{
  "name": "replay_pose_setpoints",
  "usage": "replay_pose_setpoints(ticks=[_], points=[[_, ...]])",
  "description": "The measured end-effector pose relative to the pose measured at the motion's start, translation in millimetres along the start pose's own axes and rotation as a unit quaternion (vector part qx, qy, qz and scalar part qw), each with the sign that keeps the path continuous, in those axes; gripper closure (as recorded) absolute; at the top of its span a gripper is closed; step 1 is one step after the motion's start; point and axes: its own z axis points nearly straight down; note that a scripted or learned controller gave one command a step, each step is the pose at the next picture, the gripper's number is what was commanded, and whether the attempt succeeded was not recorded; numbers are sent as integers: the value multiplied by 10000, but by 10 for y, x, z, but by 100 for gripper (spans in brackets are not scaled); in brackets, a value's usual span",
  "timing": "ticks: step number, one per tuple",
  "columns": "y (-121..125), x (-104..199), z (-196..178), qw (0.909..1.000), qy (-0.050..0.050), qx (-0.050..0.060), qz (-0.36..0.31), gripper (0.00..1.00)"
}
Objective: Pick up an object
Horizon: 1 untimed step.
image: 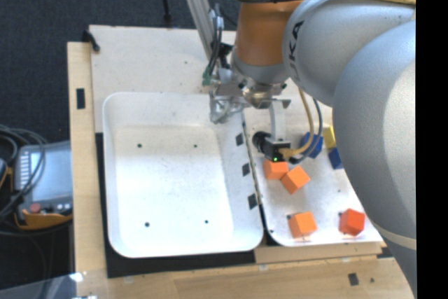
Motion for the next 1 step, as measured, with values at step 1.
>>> replay_pose_setpoints(ticks=[1], points=[[4, -16, -13, 10000, 5, -10, 16, 0]])
